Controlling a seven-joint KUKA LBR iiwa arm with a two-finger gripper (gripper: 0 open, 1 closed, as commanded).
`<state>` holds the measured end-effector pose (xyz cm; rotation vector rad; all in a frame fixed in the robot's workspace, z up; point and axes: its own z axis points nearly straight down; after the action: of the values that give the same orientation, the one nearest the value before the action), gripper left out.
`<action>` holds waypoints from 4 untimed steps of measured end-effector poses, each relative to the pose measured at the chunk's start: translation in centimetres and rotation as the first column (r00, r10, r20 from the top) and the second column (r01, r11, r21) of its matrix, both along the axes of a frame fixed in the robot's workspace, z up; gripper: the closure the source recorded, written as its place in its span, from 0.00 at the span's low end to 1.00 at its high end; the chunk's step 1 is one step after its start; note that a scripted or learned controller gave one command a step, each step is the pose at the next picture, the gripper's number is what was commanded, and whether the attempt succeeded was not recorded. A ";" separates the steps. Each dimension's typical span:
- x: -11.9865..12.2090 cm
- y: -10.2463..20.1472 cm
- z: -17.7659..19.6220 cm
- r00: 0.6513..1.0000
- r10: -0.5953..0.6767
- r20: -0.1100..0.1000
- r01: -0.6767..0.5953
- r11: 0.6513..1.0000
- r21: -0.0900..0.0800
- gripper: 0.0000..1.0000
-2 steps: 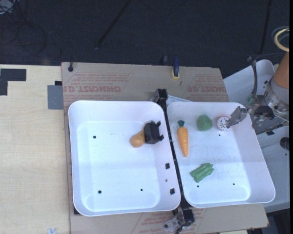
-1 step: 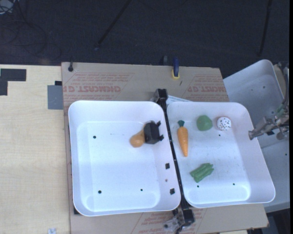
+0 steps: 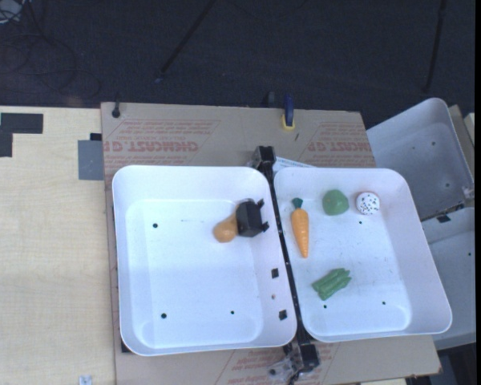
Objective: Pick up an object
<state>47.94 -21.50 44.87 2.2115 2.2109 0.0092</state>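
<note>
We reckon the small black blocky object (image 3: 251, 217), touching the rounded orange toy (image 3: 224, 231), complicates grasping either; gripper's state we cannot tell.

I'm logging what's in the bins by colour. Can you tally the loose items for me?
Orange: 2, the carrot and a rounded orange piece
Green: 2, a round one and a long one
White speckled: 1, a ball
Black: 1
Total: 6

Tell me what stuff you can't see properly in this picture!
- Black object in the left bin, camera view: too dark and small to tell what it is.
- Orange lump: the black object covers its right side.
- White ball in the right bin: its dark specks are too small to make out.
</note>
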 end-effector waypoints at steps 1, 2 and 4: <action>0.1 0.1 0.0 1.000 0.003 -0.017 -0.003 1.000 0.005 1.00; 7.3 6.0 -9.6 1.000 0.007 -0.020 -0.006 1.000 0.009 1.00; 8.5 21.2 -13.6 1.000 0.008 -0.021 -0.008 1.000 0.009 1.00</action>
<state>56.44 -0.31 31.29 2.2181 2.2344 -0.0040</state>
